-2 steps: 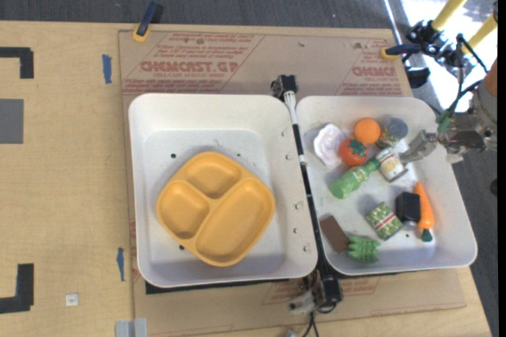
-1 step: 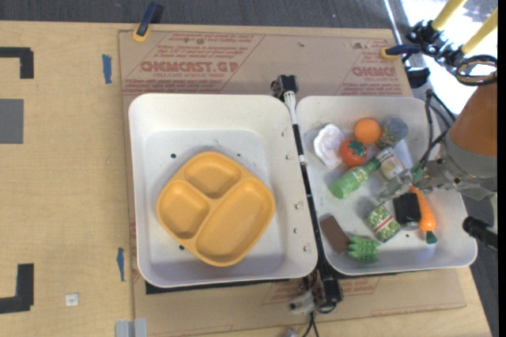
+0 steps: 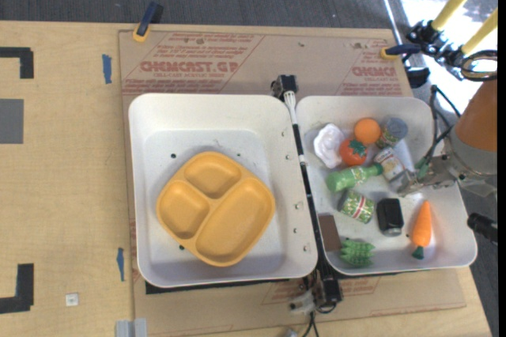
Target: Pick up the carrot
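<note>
Pincer (image 3: 413, 179) above upright carrot (image 3: 422, 226)

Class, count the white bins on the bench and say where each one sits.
2. The left bin holds a yellow divided plate; the right bin holds the carrot among other small items.

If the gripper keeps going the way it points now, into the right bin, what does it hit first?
The gripper points left across the right bin. First in that line looks like the small packet beside it, not the carrot, which lies nearer the camera. Height is unclear.
</note>
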`<state>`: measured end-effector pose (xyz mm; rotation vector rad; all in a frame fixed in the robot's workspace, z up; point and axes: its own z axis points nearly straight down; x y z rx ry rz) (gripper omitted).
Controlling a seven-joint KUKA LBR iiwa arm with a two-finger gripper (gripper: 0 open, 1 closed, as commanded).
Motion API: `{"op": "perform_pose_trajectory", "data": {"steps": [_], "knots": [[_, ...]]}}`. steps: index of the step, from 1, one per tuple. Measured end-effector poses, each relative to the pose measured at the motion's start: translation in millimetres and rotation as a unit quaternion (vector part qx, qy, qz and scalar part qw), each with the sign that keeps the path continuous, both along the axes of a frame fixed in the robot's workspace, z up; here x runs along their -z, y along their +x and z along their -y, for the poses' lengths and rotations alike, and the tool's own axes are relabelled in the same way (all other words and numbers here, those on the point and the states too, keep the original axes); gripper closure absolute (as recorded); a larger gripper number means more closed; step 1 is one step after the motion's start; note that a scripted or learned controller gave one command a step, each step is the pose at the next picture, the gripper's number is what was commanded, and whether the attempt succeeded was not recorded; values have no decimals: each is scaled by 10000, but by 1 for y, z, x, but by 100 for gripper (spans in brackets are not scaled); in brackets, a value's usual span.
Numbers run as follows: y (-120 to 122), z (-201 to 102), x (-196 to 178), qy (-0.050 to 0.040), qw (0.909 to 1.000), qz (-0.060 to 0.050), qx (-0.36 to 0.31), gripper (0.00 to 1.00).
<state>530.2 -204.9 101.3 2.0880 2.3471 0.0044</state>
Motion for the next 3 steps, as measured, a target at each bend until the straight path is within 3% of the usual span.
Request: {"op": "perform_pose_trajectory", "data": {"steps": [1,2,3], "knots": [[0,-1,0,11,10000,-7,-6,0],[-44,6,15,108,9999,5,-29,0],[-45,12,5,31,10000,22,7,100]]}}
